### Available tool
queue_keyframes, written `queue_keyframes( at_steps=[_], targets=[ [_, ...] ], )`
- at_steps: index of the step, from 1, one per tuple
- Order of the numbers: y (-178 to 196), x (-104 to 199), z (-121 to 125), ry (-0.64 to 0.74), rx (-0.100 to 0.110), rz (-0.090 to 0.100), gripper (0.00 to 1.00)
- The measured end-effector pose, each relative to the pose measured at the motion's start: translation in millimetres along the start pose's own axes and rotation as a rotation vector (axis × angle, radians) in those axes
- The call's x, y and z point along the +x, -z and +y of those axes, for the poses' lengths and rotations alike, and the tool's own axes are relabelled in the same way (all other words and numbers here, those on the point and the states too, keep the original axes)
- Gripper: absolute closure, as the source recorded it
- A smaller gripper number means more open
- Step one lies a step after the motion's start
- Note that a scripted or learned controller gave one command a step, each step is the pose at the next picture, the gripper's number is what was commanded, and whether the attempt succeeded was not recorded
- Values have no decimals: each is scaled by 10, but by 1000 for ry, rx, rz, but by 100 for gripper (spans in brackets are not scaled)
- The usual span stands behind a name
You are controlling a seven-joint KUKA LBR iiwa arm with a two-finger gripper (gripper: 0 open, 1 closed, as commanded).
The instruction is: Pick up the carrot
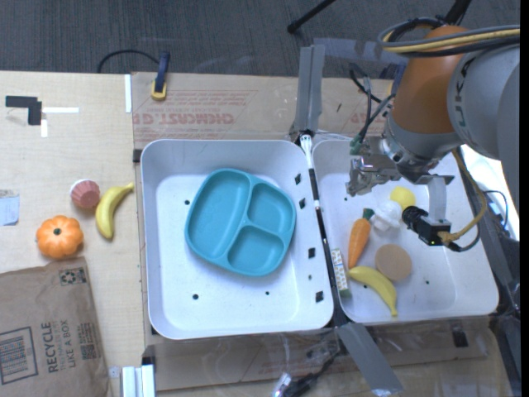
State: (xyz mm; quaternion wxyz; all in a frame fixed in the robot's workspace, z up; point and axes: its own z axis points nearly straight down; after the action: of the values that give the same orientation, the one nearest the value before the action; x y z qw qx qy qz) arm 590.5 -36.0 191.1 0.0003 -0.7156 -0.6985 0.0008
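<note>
The orange carrot (359,240) lies in the right bin (438,300), near its left wall, with its green tip pointing up and right. My gripper (361,178) hangs over the upper left part of that bin, a short way above the carrot and apart from it. Its dark fingers point down with nothing visible between them.
A yellow banana (374,285), a tan round cookie-like piece (393,263), a yellow lemon (402,197) and a small white object (384,220) share the right bin. The left bin (165,288) holds a blue divided plate (240,221). A pumpkin (59,236), another banana (111,209) and a pink cupcake (85,194) lie on the bench to the left.
</note>
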Motion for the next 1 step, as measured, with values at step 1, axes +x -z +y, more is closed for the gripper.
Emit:
queue_keyframes(
  at_steps=[1],
  targets=[
    [269,-528,-486,-204,2,-1,100]
  ],
)
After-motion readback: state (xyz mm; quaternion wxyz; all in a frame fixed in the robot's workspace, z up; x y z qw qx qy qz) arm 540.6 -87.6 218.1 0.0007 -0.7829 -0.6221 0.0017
